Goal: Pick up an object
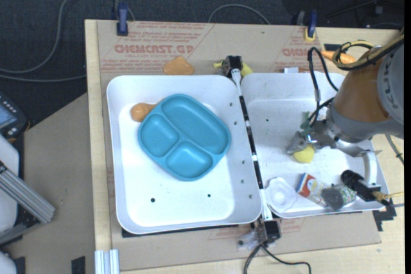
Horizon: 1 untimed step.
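Note:
A small yellow object [304, 153] lies in the right bin [276, 94], just below my gripper [306, 138]. The gripper reaches in from the right on the grey arm with its orange band [359, 99], and its tip sits right over the yellow object. Near the bin's front edge lie a white round lid [280, 192], a red and white packet [307, 185] and a dark grey lump [334, 196]. The left bin [128, 189] holds a blue divided plate [184, 136] with an orange object [140, 111] tucked at its upper left.
An orange piece [178, 65] rests on the cardboard behind the left bin. A black and yellow clamp [232, 65] sits at the top of the divider between the bins. Cables run over the arm at the right.

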{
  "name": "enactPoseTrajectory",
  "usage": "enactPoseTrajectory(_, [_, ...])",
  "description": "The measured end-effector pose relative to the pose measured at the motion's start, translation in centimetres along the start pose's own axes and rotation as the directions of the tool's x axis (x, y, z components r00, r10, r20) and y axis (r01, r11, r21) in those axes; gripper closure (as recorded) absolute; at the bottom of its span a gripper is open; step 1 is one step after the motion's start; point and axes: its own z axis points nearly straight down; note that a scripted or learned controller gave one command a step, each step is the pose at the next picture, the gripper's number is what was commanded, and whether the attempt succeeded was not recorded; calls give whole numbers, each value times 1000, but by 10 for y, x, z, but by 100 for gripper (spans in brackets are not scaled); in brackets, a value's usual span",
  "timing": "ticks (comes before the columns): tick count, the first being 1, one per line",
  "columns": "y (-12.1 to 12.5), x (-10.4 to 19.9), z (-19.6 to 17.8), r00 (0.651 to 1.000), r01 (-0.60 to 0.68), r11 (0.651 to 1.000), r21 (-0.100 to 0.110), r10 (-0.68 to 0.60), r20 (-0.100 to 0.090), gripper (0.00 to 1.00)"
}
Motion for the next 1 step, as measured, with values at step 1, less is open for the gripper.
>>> enactPoseTrajectory(1, [-2,71,-106,1000,0,1000,-5,0,0,100])
